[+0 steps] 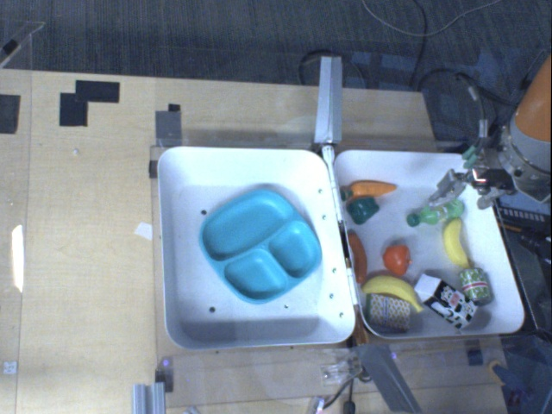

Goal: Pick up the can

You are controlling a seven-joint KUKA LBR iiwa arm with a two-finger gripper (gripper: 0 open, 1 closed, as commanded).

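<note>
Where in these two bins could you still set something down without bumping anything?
The left bin has bare white floor all around the blue divided plate, widest along its left wall and near edge. In the right bin, a small patch lies between the carrot and the green bottle. Its near edge is crowded: bananas, can, tomato.

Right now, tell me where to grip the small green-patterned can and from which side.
Probably from above, across the round side wall of the small green-patterned can. The black-and-white carton crowds its left and the white bin's right wall is near, so squeeze along the freer near-far line.
</note>
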